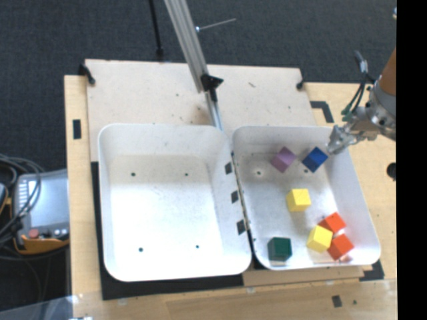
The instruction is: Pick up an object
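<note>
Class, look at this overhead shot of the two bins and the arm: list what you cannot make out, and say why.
- Claw, camera view: small and blurred beside the blue block; open or shut cannot be judged.
- Arm: cut off by the right edge.
- Two orange blocks: partly hidden by the yellow block in front.
- Grey box: cut by the left edge.

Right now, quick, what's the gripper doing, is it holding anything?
Gripper: at the right bin's far right rim, just beside the blue cube; open or closed cannot be told, and no grasp shows.
</note>
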`<state>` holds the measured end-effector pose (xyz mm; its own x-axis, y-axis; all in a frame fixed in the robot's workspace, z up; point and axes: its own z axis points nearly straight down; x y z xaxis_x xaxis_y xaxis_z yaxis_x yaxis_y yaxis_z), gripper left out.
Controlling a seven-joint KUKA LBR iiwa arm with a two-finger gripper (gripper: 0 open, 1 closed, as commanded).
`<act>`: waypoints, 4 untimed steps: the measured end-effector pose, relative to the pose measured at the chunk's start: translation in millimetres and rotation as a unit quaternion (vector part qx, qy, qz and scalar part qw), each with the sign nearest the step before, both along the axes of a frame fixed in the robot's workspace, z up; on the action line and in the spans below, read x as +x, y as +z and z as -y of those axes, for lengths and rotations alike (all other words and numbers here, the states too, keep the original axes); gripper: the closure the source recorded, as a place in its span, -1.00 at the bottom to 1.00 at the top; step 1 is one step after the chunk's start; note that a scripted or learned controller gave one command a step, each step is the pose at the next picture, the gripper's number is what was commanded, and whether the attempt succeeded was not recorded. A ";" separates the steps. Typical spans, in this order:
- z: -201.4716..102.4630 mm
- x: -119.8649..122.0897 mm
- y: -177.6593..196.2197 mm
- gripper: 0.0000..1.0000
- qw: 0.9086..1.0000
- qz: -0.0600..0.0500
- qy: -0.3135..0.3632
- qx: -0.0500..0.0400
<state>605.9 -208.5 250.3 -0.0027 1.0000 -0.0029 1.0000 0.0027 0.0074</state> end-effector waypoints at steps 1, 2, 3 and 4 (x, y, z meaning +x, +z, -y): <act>-50.0 -11.0 -10.9 1.00 1.000 -0.004 0.001 0.001; -108.3 -14.5 -16.9 1.00 1.000 -0.003 0.002 0.002; -157.7 -21.8 -5.5 1.00 1.000 -0.004 0.002 0.003; -205.1 -26.6 1.7 1.00 1.000 -0.004 0.002 0.003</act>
<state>579.4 -3.4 252.0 -0.0073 1.0000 0.0026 1.0000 0.0073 -0.0008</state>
